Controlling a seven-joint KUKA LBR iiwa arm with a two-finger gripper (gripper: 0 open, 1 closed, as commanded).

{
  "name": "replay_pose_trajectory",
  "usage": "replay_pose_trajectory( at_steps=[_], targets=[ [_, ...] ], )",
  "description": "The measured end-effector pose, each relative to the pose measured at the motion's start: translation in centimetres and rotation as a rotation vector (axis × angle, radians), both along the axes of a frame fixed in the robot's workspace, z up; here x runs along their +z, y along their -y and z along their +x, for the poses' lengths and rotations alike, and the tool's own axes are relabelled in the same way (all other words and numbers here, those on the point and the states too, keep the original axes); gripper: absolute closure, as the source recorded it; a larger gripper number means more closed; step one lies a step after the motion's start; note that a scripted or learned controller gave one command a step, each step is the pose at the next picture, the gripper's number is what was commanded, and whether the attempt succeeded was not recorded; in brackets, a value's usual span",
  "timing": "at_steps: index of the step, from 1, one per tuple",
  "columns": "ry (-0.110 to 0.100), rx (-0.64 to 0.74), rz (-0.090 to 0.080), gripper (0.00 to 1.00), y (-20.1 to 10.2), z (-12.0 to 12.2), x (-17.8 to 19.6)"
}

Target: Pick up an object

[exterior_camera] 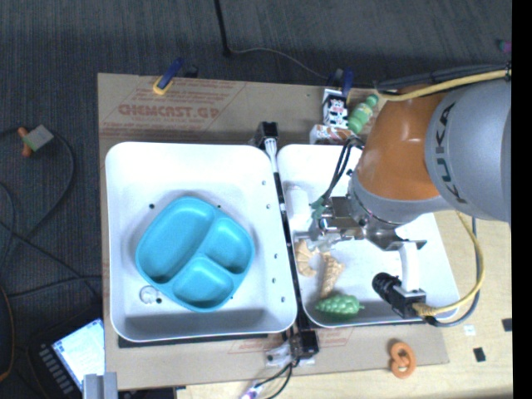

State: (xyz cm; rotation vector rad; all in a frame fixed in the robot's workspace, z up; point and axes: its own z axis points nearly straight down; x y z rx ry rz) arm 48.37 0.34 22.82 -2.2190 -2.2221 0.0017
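The gripper (320,238) hangs low in the right bin (432,285), its metal wrist block hiding the tips, so how it is set is not visible here. Just below it lies a tan waffle-textured toy (320,266) (perhaps an ice-cream cone), probably light, stiff plastic; its long axis seems to run away from the gripper toward the bin's near wall. Gripping across its narrow width looks best. Further below sits a knobbly green toy (339,307), lying crosswise.

grey arm (478,152), orange band (395,160)
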Motion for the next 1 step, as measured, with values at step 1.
replay_pose_trajectory(
  at_steps=[1],
  targets=[
    [-0.002, -0.001, 0.000, 1.00, -3.76, -0.06, -2.31]
  ],
)
